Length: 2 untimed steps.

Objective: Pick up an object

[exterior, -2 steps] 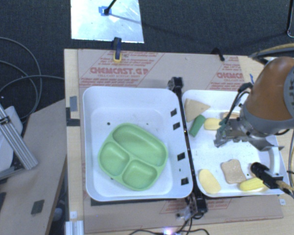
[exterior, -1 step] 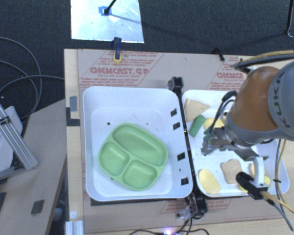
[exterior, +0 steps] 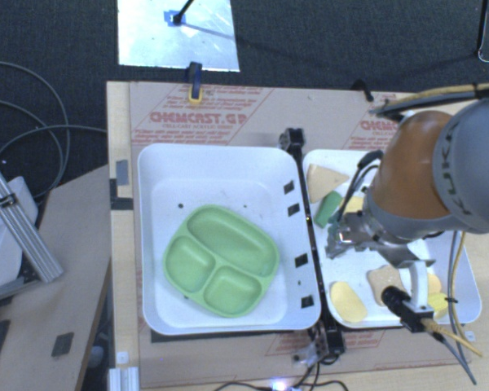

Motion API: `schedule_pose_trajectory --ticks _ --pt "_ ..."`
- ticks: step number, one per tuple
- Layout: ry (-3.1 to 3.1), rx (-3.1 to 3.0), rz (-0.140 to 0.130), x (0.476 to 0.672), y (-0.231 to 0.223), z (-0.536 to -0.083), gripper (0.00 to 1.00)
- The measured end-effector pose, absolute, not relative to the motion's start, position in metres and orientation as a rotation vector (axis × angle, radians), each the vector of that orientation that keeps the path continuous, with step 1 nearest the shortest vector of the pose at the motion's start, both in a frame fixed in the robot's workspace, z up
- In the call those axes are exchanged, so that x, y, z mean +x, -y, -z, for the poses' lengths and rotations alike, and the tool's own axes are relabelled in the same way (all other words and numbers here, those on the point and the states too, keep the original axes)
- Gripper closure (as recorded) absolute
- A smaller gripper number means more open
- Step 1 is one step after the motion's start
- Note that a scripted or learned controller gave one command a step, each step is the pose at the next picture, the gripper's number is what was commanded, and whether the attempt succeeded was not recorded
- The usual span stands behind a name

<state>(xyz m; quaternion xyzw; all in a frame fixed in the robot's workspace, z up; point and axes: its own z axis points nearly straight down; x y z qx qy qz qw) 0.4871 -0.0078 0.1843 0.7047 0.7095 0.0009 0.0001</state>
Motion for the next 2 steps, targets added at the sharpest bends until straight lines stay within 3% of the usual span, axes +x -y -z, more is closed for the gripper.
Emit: schedule_pose_trajectory --ticks 1,2 --pt "-2.23 2.213 -0.004 0.487 -0.017 -0.184 1.0" --pt "-2.215 2.218 -0.005 0.554 0.04 -0.185 1.0"
